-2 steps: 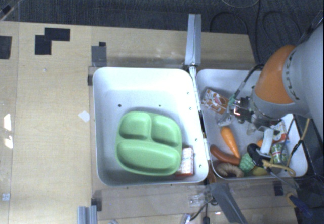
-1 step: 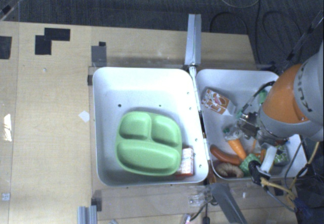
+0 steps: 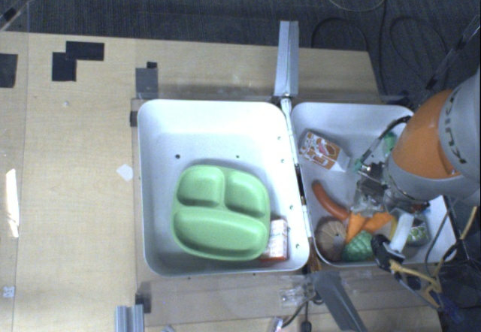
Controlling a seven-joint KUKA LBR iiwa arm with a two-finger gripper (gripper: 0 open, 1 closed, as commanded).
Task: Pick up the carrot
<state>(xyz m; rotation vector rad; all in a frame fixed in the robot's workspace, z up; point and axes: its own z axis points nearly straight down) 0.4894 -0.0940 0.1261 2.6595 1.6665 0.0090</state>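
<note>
Hand [image 3: 366,212] low in right bin [image 3: 353,119], grip state unclear; carrot [image 3: 364,224] touching, just beneath it.

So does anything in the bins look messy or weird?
A bit messy. In the right bin the carrot, a sausage and other food are heaped in the near corner under the gripper. In the left bin, a small packet sits wedged between the green tray and the wall.

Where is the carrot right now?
The carrot lies near the front of the right bin, between the sausage and the green vegetable, just under the end effector.
</note>
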